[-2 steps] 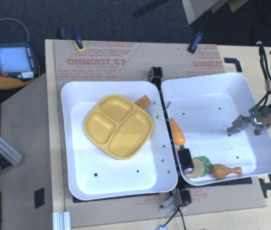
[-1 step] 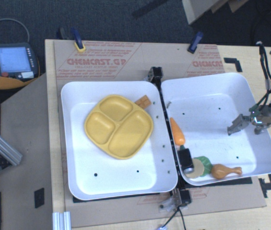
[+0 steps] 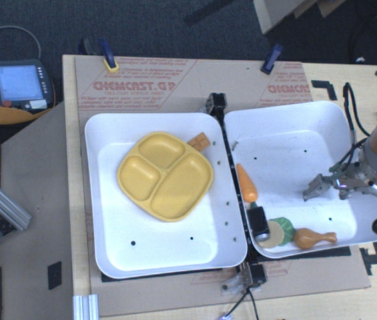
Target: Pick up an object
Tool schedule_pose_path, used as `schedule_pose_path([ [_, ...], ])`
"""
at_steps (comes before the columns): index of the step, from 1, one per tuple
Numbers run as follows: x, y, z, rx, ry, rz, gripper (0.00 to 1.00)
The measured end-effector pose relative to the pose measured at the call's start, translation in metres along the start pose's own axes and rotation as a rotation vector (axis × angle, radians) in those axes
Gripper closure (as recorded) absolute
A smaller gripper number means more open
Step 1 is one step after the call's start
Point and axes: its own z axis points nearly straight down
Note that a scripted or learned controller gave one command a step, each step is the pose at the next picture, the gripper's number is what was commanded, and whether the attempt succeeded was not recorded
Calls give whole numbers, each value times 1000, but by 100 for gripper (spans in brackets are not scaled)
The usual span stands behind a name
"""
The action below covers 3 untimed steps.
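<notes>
Left bin (image 3: 101, 179): yellow divided plate (image 3: 165, 176). Right bin (image 3: 295, 122): carrot (image 3: 246, 183) at the left wall, drumstick (image 3: 313, 237) along the near edge. My gripper (image 3: 316, 189) hovers mid-bin, fingers spread, holding nothing. Nothing picked yet; descent, closing and lift all remain.

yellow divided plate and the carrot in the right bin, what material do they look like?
Yellow plate: likely moulded plastic, matte, with smooth rounded compartment ridges and even colour. Carrot: probably a plastic toy, uniform orange with a slight sheen; too small to be sure.
</notes>
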Motion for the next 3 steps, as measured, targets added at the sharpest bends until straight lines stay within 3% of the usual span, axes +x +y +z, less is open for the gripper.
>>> schedule_pose_path([
  [1, -6, 3, 46, 4, 3, 0, 0],
  [2, -8, 4, 65, 0, 0, 2, 0],
  [3, -6, 9, 51, -12, 3, -1, 100],
])
